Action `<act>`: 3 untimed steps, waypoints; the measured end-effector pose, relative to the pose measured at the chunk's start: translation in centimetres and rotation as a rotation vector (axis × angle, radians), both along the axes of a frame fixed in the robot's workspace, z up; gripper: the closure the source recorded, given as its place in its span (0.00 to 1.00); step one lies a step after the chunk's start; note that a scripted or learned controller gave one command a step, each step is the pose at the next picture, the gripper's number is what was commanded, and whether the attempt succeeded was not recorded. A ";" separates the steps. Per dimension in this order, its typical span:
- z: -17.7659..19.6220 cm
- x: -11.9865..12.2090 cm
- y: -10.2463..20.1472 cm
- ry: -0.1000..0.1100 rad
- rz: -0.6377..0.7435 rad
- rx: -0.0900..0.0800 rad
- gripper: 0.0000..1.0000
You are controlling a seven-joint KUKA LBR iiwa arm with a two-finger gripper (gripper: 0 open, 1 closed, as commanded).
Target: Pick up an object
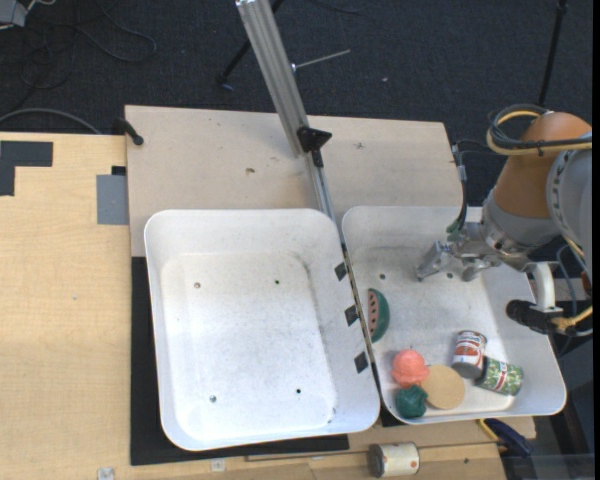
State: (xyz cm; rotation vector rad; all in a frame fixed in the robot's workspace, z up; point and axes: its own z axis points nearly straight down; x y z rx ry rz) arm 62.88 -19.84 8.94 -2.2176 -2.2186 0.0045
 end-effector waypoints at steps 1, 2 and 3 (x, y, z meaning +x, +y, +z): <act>1.2 0.1 0.0 -0.002 -0.001 0.000 1.00; 5.5 0.1 0.4 -0.007 0.002 -0.001 1.00; 11.5 0.3 1.2 -0.010 0.002 -0.002 1.00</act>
